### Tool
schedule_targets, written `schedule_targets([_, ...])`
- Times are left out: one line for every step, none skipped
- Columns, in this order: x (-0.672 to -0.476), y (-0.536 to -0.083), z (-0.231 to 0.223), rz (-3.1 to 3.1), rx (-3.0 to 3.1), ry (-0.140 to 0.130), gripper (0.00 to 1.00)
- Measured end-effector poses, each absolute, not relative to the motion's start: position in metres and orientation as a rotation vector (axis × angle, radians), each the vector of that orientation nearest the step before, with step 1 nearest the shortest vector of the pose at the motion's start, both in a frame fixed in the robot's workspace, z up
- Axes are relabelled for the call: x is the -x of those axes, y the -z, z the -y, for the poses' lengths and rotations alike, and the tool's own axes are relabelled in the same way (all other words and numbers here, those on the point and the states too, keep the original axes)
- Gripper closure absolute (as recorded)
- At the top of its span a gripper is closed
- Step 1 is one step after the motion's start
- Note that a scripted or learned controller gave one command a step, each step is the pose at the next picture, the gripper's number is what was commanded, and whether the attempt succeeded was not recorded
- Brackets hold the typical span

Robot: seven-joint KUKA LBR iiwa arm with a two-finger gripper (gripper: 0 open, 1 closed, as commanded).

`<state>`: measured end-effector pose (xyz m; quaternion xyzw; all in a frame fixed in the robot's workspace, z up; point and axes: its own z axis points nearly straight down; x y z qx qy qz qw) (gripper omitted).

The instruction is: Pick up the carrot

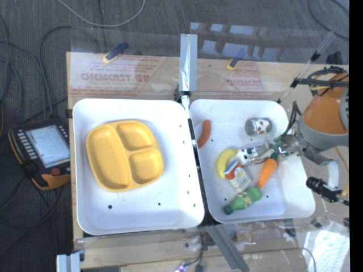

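The carrot [267, 173] lies in the right bin [295, 205], toward that bin's right side, slanted with its green top pointing up and to the right and its orange tip pointing down and to the left. The gripper [278, 150] sits at the carrot's green end, reaching in from the right under the grey and orange arm [323, 120]. The fingers are too small and too tangled with the objects around them to tell whether they are spread or pressed together, and nothing shows the carrot caught between them. Just to the left of the carrot lie a small packet [240, 177] and a banana [225, 161], with a black and white toy [248, 154] between the banana and the gripper. A green bottle [244, 200] rests below the carrot's tip, a tin can [258, 126] lies near the bin's upper edge, and a sausage [203, 133] sits against the bin's left wall. The left bin [96, 214] holds a yellow divided plate [125, 154]. The step in hand looks like the approach or the closing on the carrot at its leafy end, with the lift not yet done since the carrot rests on the bin floor. The next move probably calls for a firm hold nearer the thicker orange body, kept apart from the packet and the toy, then a straight lift.
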<state>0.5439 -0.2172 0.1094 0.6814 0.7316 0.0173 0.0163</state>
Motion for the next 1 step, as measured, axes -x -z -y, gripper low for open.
schedule_targets([-0.5430, -0.1099, 0.2189, -2.407, -1.952, -0.041, 0.00])
